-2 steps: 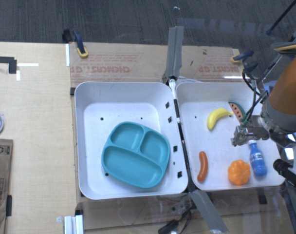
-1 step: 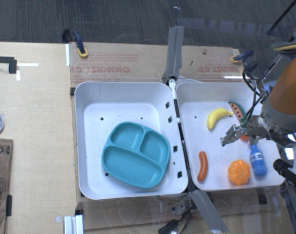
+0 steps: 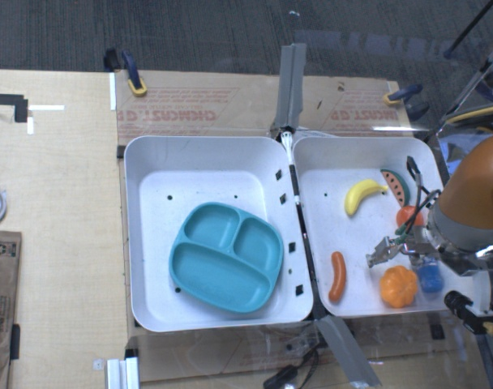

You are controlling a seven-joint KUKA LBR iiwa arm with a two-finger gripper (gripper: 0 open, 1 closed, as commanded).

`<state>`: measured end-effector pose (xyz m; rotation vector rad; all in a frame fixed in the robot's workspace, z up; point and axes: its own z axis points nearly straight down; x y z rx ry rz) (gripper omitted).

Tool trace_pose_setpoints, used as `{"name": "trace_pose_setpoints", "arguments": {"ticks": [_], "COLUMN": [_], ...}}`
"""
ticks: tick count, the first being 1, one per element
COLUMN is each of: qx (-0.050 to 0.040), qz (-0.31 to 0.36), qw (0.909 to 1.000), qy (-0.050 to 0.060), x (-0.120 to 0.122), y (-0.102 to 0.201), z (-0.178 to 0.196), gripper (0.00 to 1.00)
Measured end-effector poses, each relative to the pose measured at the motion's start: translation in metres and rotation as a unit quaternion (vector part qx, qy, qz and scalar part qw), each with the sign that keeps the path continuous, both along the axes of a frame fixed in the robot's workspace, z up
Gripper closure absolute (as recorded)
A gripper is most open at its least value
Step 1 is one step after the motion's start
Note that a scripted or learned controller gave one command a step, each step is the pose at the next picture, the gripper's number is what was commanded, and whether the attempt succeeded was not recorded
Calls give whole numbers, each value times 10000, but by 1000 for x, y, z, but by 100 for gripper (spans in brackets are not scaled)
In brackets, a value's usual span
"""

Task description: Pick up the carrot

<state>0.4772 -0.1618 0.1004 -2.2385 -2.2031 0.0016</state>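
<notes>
- While the grey arm with its orange band (image 3: pixel 477 189) reaches in from the right, its metal two-finger gripper (image 3: pixel 383 255) sits low over the right white bin (image 3: pixel 311 217), between the food items.
- Spread or pressed together: cannot tell, the tool is too small and cluttered; nothing can be made out in it.
- Carrot (image 3: pixel 409 215): small orange-red toy piece with a bit of green at its lower end, partly hidden by the wrist, so its full shape is unclear. It lies in the right half of the right bin, just below the watermelon slice and just up-right of the gripper; whether they touch is unclear.
- Yellow toy banana (image 3: pixel 362 194) lies left of the carrot, apart from it.
- Red-and-green watermelon slice (image 3: pixel 395 185) lies just beside the banana.
- Orange-red sausage-shaped toy (image 3: pixel 337 275) lies near the bin's left wall, left of the gripper.
- Round orange fruit toy (image 3: pixel 399 287) sits just below the gripper, with a blue block (image 3: pixel 430 279) next to it.
- Left white bin (image 3: pixel 141 217) holds a teal three-compartment plastic plate (image 3: pixel 226 256).
</notes>
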Motion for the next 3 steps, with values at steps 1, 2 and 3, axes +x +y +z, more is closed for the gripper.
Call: {"name": "trace_pose_setpoints", "arguments": {"ticks": [1,2,3], "qx": [-3,-6,1], "qz": [-17,-311,-630], "qw": [10000,9995,9980], "qy": [5,2,13], "x": [0,1,-1], "y": [-1,29,30], "z": [9,121,-3], "gripper": [100,100,100]}}
